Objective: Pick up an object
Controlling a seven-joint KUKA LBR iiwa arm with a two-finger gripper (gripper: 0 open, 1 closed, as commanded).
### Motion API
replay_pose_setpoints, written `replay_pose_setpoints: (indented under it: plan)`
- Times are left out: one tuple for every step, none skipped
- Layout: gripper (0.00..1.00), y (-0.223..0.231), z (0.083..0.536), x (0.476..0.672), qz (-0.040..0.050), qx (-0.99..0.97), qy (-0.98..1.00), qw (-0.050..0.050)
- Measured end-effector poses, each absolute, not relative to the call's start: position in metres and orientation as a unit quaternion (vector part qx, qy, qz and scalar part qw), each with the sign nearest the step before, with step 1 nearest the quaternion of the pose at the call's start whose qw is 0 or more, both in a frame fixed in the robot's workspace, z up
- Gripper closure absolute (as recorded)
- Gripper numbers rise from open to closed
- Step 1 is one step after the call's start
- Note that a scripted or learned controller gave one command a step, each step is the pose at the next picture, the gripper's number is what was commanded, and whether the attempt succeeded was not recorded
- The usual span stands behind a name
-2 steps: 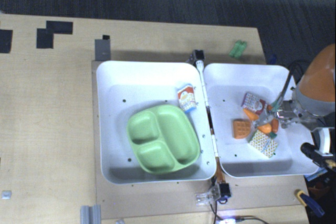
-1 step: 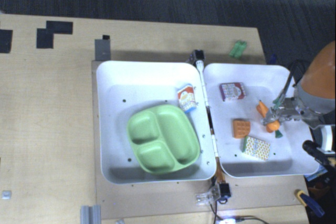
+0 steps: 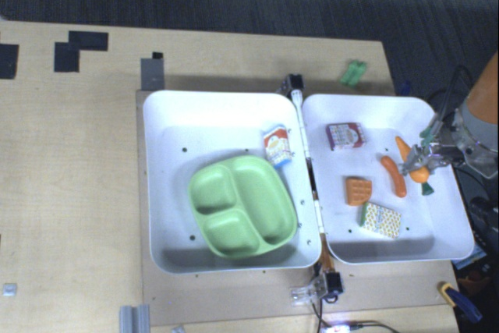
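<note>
The left bin (image 3: 168,191) holds a green divided plate (image 3: 242,206) near its centre, with a small red-and-white packet (image 3: 277,146) just beside the plate at its 1 o'clock. The right bin (image 3: 405,246) carries a yellow patterned box (image 3: 381,220) at 6 o'clock, a dark red packet (image 3: 345,136) at 11 o'clock, an orange waffle piece (image 3: 358,190) near centre, and an orange carrot (image 3: 394,175) just right of that. At 3 o'clock the gripper (image 3: 418,162) sits low over the bin's right edge, beside a second small carrot (image 3: 402,147) and an orange lump (image 3: 421,175); whether its fingers are spread or pinched I cannot tell
</note>
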State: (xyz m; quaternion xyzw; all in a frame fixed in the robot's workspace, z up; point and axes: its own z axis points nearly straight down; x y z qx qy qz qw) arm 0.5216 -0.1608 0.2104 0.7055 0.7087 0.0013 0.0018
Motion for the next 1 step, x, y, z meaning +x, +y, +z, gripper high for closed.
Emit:
replay_pose_setpoints:
  plan:
    - [1.0,-0.102,0.2448,0.4877,0.0015,0.705,0.709,0.001]
